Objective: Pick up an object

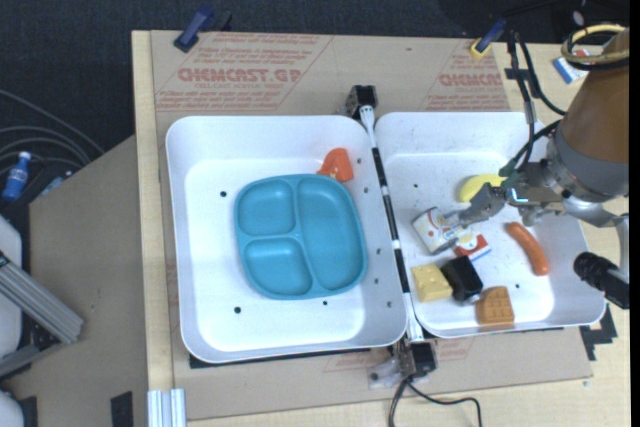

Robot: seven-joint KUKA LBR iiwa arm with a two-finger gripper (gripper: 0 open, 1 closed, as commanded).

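My gripper (470,213) reaches in from the right and hangs low over the middle of the right bin (450,140). Its tip lies just right of a small white box (432,230) and above a red and white item (474,247). A yellow fruit-like piece (476,185) sits just behind it. Below are a black object (463,277), a yellow block (431,282) and a brown cracker-like square (495,306). An orange-red sausage shape (528,247) lies to the right, under the wrist. I see nothing held.
The left bin (185,215) holds a blue divided plate (300,235) and a small orange piece (338,164) at its back right corner. A black divider with clamps (385,215) runs between the bins. Cables and blue clips lie along the bench's far edge.
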